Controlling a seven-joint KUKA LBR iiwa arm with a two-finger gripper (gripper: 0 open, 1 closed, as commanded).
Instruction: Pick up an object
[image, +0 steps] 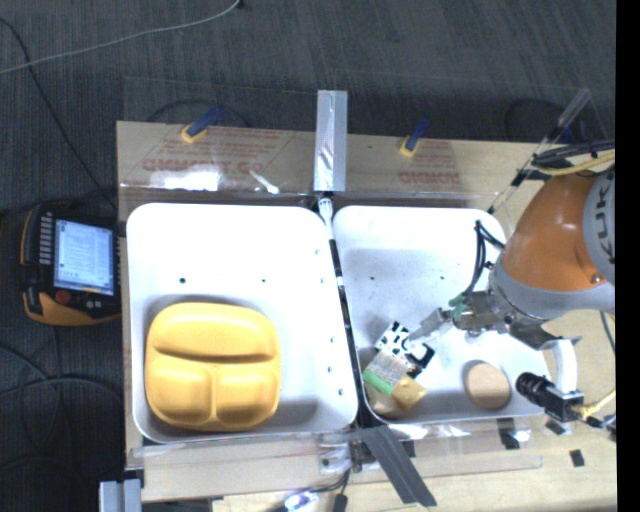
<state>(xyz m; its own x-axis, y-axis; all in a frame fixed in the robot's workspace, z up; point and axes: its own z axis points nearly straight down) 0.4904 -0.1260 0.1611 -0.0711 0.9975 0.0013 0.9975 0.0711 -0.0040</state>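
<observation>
Nearest the camera, a small green-and-white labelled packet (385, 372) lies in the right white bin (400, 250) by the divider, just below-left of the fingers (425, 352), which reach toward it, spread or pressed together being impossible to tell.

Two bins sit side by side on the counter (470, 160). The left bin (230, 240) holds a large moulded block (212, 362) at its front. In the right bin (410, 250), a small packet (392, 362), perhaps over another item, lies left of a round piece (487, 385).
</observation>
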